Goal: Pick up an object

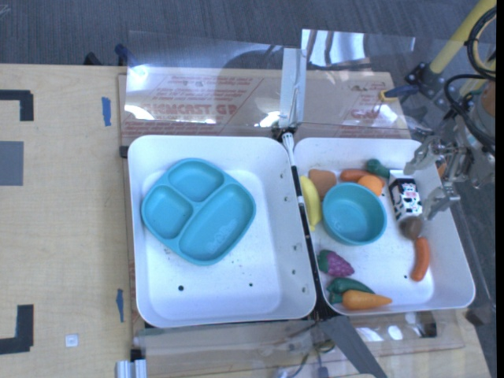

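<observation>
- Camera view: the gripper (pixel 432 181) is being held over the right bin (pixel 455 290), fingers spread open, nothing being gripped.
- A black-and-white toy (pixel 406 198) is lying just left of the jaws, touching neither finger.
- A blue bowl (pixel 353 213) is sitting further left.

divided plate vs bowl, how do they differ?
The divided plate lies in the left bin, alone; the bowl sits in the right bin, ringed by toy food. The plate is wider, shallow, and split into three compartments; the bowl is smaller, round, and deeper, with one hollow. Both are the same blue and sit upright.
</observation>
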You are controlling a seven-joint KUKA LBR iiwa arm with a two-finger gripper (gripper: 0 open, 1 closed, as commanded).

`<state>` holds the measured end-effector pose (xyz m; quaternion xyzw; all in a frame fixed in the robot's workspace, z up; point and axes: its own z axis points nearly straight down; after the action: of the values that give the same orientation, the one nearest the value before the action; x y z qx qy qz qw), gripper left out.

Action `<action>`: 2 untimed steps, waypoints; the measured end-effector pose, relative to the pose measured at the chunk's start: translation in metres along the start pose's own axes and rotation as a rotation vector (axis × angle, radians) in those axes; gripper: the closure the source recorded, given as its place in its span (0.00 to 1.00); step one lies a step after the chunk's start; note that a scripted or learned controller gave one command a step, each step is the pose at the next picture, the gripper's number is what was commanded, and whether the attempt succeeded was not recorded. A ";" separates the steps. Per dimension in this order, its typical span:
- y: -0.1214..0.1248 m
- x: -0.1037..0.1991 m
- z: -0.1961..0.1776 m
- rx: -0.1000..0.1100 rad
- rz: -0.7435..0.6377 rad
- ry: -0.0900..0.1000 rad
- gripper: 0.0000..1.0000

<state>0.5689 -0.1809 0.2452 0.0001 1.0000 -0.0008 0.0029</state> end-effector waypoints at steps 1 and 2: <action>-0.040 -0.043 0.154 0.000 0.105 -0.008 0.00; -0.020 -0.081 0.156 0.006 -0.041 0.026 0.00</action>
<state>0.6512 -0.2017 0.0899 -0.0204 0.9997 -0.0038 -0.0103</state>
